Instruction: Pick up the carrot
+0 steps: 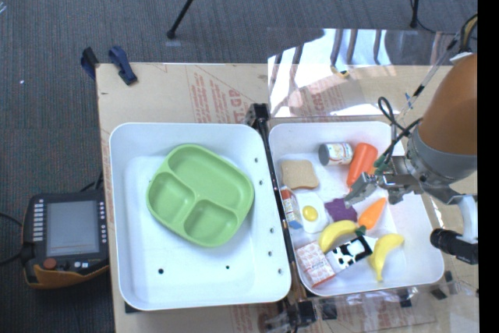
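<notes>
Carrot [373,213] is in the right-hand bin [413,261], sitting just below and a touch right of the pincer [364,189], prob close enough that the tips are nearly on its top end. Its long axis runs on a slant, fat end up-right, thin end down-left toward the bananas. So your move turns on a short drop down-screen plus lining the jaws across that slant, not along it.

Heads up tho: there's a 2nd orange thing [361,161] just above the pincer, also long and tilted, leaning next to the small can [336,153]. Might be another carrot or a diff veg, res is too low for me to say. You're parked between the two, so make sure you go for the one you mean.

Pincer state: can't tell if it's open or closed from this angle, dark blur w/ cables in front. Nothing visibly gripped afaict.

Counts in the right bin: 2 orange carrot-ish pieces, 2 bananas [340,233], 1 can, 1 toast slice [300,175], 1 fried egg [311,214], 1 purple bit [340,209], 1 black-and-white carton [352,250], 1 red-and-white packet [316,264], 1 small bottle [289,207] along the left wall. Left bin [132,261]: 1 green divided plate [200,195]. One arm, so no choice there.
</notes>
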### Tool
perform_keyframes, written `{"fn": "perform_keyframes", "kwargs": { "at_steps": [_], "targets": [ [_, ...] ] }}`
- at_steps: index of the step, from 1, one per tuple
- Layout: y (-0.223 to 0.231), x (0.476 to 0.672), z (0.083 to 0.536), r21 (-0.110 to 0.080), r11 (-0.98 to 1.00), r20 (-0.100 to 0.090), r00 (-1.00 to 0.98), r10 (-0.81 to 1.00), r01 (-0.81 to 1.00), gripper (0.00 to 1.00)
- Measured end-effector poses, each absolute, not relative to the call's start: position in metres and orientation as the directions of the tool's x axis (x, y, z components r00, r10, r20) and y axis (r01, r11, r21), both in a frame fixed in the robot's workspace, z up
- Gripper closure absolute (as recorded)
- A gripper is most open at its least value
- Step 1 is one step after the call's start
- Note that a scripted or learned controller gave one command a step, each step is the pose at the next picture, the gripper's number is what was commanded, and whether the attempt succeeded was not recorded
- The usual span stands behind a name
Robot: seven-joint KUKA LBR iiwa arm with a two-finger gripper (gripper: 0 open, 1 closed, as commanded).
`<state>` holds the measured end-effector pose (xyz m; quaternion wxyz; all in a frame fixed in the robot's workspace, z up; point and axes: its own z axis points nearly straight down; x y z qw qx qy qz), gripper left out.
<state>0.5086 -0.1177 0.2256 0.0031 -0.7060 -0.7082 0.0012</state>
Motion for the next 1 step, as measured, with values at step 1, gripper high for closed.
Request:
{"fn": "perform_keyframes", "kwargs": {
  "at_steps": [1],
  "targets": [
    [-0.1672,0.5095,0.1044,-0.015,-0.172,0.002,0.172,0.985,0.985,0.0]
  ]
}}
